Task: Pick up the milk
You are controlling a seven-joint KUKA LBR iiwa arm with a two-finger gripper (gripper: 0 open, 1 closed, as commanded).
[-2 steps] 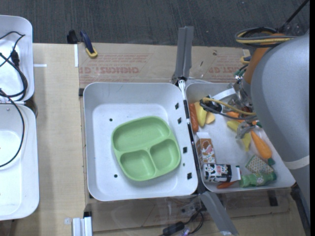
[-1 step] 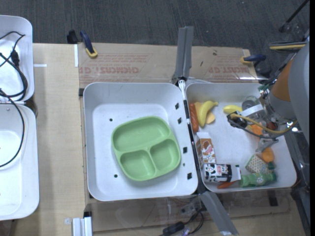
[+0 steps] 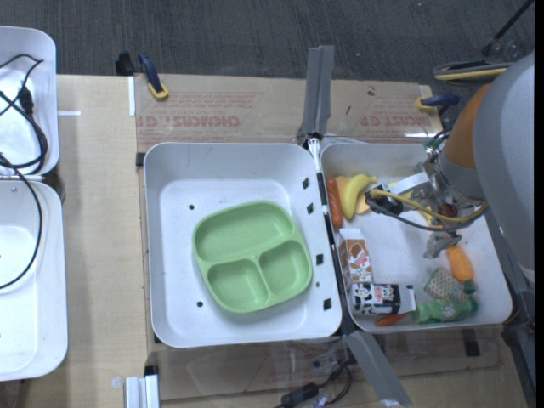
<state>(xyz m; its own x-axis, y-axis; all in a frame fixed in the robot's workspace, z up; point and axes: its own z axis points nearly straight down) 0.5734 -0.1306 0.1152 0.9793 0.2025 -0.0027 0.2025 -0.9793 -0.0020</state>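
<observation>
The milk [image 3: 375,296] is a small carton with black and white cow patches, lying on its side near the front edge of the right bin [image 3: 399,249]. My gripper [image 3: 441,228] hangs over the right part of that bin, above and to the right of the milk and apart from it. Yellow cables run around the wrist. An orange carrot [image 3: 460,264] lies just below the gripper. Nothing shows in the gripper's grasp.
The right bin also has a banana [image 3: 356,192], an orange sausage-like piece [image 3: 334,204], a brown-and-white carton [image 3: 355,260], a red piece [image 3: 388,319] and green toys [image 3: 444,310]. A green divided plate [image 3: 252,255] lies in the left bin [image 3: 170,228].
</observation>
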